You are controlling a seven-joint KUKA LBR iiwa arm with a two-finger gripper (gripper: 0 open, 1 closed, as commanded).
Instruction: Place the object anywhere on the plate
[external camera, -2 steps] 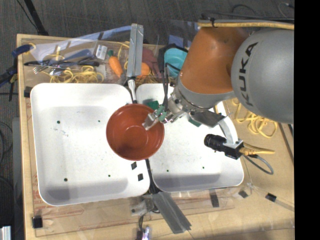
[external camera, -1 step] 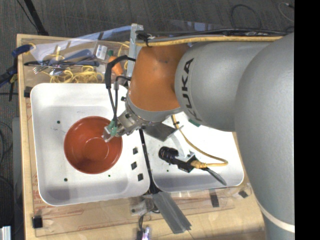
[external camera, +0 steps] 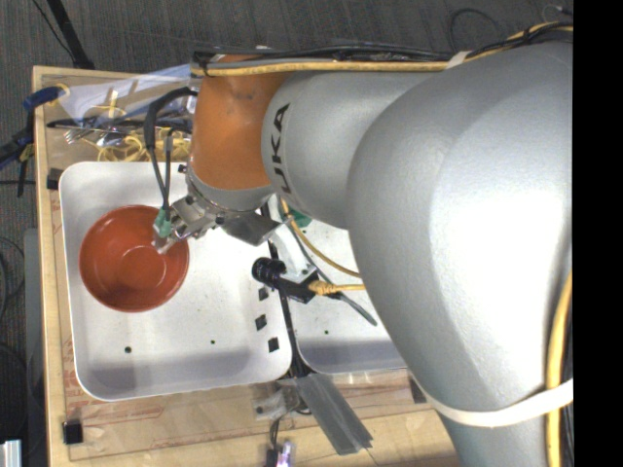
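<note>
A red-orange plate (external camera: 127, 261) with a raised rim lies in the left part of the left white bin (external camera: 146, 368). My gripper (external camera: 171, 232) hangs over the plate's right rim, below the orange band of the wrist (external camera: 229, 129). A small green bit (external camera: 163, 224) shows at the gripper's tip, over the edge of the plate; I cannot make out whether it is a separate object or part of the gripper. The arm's bulk hides whatever lies behind it.
The grey arm (external camera: 438, 202) covers most of the right bin (external camera: 350, 363). Cables and a black bracket (external camera: 277, 275) hang over the divide between the bins. Yellow and white clutter (external camera: 112, 115) lies on the bench behind the left bin.
</note>
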